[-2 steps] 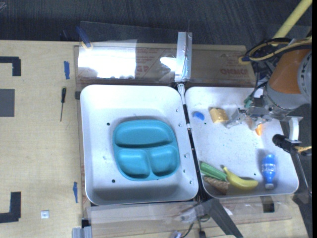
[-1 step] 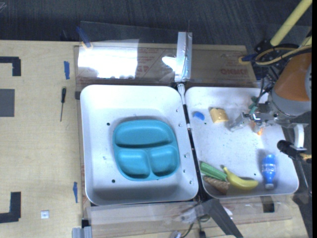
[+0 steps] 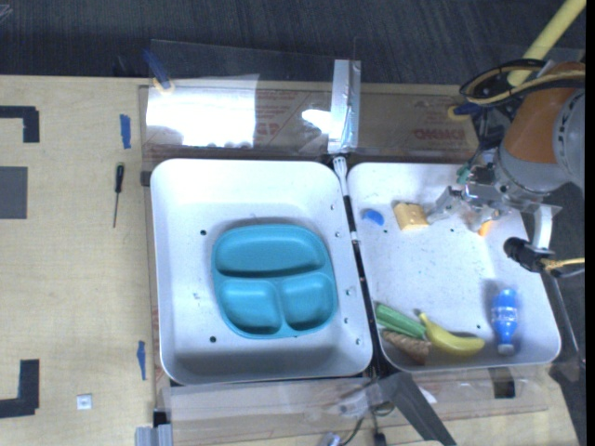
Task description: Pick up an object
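Though curved, smooth yellow banana

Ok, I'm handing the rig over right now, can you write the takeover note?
Gripper: low over the right white bin, far corner, beside the yellow block; nothing seen in it.
Right bin: yellow block, small blue piece, yellow banana, green pod, blue bottle.
Left white bin: teal divided plastic tray.
Done: nothing lifted.
Left: grasp and lift one object.
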You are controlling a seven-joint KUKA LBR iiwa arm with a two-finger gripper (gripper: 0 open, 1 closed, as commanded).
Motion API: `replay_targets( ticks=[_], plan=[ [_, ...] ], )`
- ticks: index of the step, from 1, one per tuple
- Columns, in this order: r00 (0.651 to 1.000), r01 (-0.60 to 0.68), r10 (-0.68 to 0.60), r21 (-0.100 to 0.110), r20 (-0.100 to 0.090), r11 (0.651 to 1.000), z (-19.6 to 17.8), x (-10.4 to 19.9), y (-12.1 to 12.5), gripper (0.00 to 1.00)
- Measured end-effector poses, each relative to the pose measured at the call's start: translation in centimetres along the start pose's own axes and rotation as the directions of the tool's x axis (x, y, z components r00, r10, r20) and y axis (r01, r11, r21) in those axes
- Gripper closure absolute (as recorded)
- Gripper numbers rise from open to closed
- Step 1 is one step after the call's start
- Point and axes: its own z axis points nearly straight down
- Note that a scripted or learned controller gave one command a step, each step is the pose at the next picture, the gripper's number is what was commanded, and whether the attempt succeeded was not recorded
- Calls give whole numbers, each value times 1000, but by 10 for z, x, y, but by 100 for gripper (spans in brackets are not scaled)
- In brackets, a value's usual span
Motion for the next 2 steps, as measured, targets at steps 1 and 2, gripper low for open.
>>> replay_targets(
  ticks=[1, 2],
  plan=[
    [1000, 29, -29, -8, 11, 1000, 0, -5, -30, 0],
    [984, -177, 177, -8, 3, 984, 0, -9, -22, 0]
  ],
)
